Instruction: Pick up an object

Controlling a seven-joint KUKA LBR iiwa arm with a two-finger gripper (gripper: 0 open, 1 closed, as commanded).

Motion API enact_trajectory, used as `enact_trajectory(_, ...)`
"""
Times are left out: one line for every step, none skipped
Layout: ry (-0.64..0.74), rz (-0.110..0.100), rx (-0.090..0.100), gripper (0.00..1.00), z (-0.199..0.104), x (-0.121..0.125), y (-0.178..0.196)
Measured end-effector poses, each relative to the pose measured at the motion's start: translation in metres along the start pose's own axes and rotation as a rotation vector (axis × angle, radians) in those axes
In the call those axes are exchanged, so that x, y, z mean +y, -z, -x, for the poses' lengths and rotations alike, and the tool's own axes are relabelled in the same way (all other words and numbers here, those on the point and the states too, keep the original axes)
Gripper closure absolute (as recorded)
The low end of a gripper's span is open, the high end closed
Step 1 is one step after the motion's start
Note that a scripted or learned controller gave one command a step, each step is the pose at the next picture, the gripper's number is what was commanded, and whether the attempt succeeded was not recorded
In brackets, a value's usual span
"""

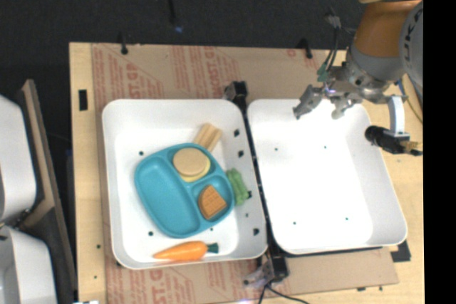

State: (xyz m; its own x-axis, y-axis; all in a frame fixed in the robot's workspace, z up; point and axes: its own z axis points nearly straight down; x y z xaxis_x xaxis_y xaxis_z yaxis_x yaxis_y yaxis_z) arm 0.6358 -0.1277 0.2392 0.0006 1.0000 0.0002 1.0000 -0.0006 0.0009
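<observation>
My gripper hangs over the far edge of the right bin, its two fingers spread apart with nothing between them. The objects all lie in the left bin. A blue divided tray holds a round tan cookie and a brown waffle-like piece. A wooden block leans at the tray's far edge. A green piece sits at the tray's right side. An orange carrot lies near the bin's front wall.
A black clamp sits at the far end of the seam between the bins, and a dark connector at the near end. A black cable fitting hangs by the right bin's right rim. Cardboard covers the bench.
</observation>
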Motion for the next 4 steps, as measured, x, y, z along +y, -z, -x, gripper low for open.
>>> enact_trajectory(0.001,-0.004,0.000,0.00,-0.019,0.002,-0.059)
enact_trajectory(0.000,-0.008,0.000,0.00,-0.011,0.023,-0.143)
enact_trajectory(-0.001,0.000,-0.001,0.00,-0.013,-0.001,-0.132)
enact_trajectory(-0.001,0.001,-0.001,0.00,-0.008,-0.048,-0.101)
